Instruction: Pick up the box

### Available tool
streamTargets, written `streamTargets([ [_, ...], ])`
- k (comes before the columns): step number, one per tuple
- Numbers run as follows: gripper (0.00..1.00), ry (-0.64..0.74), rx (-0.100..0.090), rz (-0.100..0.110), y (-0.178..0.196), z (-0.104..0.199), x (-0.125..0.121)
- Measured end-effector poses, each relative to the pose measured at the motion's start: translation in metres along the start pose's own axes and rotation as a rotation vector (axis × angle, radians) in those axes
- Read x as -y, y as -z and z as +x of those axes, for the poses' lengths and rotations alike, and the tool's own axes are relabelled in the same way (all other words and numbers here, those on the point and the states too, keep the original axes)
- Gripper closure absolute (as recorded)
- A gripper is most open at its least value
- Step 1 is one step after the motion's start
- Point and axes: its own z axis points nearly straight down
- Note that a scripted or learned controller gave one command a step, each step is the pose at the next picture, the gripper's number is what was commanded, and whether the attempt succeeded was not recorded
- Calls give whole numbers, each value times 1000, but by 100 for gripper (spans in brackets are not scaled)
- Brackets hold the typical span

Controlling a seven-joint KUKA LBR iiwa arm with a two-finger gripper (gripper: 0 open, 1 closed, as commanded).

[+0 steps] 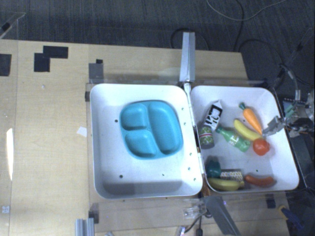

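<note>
- Two white bins sitting side by side on a light wood bench (44,146); dark carpet (98,9) with a loose cable (236,9) running behind it.
- Near edge of right bin (283,178): a yellow banana (225,184), a small flat packet (231,173), a teal item (213,168) and a red sausage-like piece (260,181) lying close together.
- Mid right bin: a green bottle (233,138) lying tilted, a dark can (206,136) beside the divider, a red tomato (261,147), a second banana (244,130) and an orange carrot (252,119) lying side by side.
- The box (213,115), black and white carton, lying tilted toward the far part of the right bin, just past the can, nothing gripping it.
- Left bin (106,176) holding a blue divided tray (150,128).
- Gripper (273,126) reaching in at the right bin's right rim, near the tomato, well apart from the box; finger state too blurred, cannot tell.
- Metal post (187,58) standing at the far end between the bins.
</note>
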Motion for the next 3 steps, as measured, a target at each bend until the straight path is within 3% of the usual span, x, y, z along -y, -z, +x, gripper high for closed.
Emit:
streamTargets([
  [1,0,13,0,1,-133,-9,-52],
  [2,0,-71,5,-16,-159,25,-75],
  [3,0,-156,4,-18,-158,82,-101],
])
